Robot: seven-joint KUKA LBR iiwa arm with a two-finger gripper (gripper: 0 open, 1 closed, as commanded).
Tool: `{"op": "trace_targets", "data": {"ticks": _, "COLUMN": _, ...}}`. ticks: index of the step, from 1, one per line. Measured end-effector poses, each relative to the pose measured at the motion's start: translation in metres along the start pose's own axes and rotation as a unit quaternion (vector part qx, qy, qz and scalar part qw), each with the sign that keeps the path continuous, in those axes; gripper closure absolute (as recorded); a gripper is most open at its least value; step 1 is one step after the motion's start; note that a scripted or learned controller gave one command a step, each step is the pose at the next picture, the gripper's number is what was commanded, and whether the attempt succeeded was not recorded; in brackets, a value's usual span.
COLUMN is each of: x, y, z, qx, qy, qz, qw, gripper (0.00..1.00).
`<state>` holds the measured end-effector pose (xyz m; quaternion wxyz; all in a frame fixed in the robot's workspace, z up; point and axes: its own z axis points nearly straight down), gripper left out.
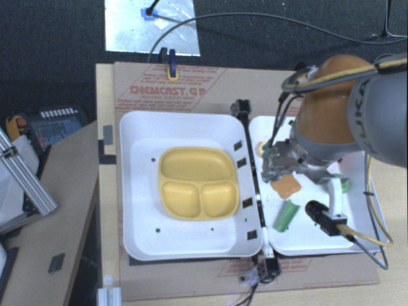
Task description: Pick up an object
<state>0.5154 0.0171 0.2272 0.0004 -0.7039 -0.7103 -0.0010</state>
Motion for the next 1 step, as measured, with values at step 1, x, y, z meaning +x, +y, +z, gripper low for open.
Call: {"op": "trace_targets", "data": {"ticks": 1, "x": 0.0524, "y": 0.0144, "z": 0.0059, "qx": -0.001, "qy": 0.0, "qz": 0.0, "qw": 1.0, "gripper": 1.0}}
